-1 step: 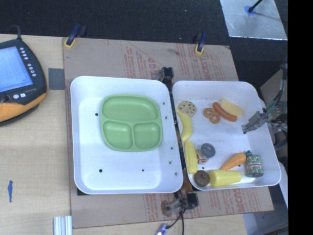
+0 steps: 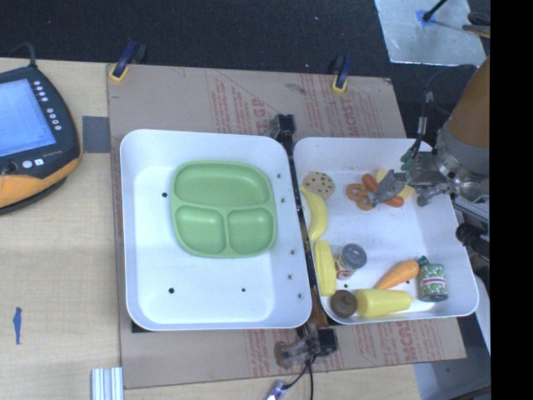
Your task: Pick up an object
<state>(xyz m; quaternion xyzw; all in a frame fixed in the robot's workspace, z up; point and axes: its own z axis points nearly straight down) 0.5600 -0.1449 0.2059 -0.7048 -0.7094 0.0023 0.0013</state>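
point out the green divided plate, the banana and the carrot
green divided plate [image 2: 223,208]: camera view, on the ridge between its compartments.
banana [image 2: 316,213]: camera view, middle of its curved body.
carrot [image 2: 396,274]: camera view, middle of the orange root.

Reaching in from the right edge, orange band above the wrist showing, grey end effector [image 2: 390,188] lowered leftward at a slant, fingers [image 2: 381,195] pointing down-left, spread unclear.
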